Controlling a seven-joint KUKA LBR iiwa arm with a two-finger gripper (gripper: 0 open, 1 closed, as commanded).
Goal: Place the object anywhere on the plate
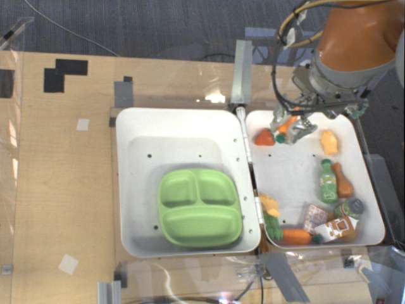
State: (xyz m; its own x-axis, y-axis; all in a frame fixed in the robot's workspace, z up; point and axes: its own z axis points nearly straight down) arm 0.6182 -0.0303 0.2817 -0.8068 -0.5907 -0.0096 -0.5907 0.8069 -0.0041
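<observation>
A green three-compartment plate [169, 228] lies in the left white bin [136, 138], toward its front. My gripper [289, 128] hangs over the back left corner of the right white bin [291, 176]. A small orange object [286, 125] shows between its fingers, which are shut on it. A red toy piece [264, 138] sits just to the left of the fingertips, by the bin's back left corner; whether it touches the orange object is unclear.
The right bin holds a yellow piece [329, 142], a green bottle [327, 181], a brown piece [343, 181], a can [353, 207], small cartons [316, 218], an orange carrot [295, 236] and a yellow-green piece [271, 211]. A ridge [248, 163] divides the bins.
</observation>
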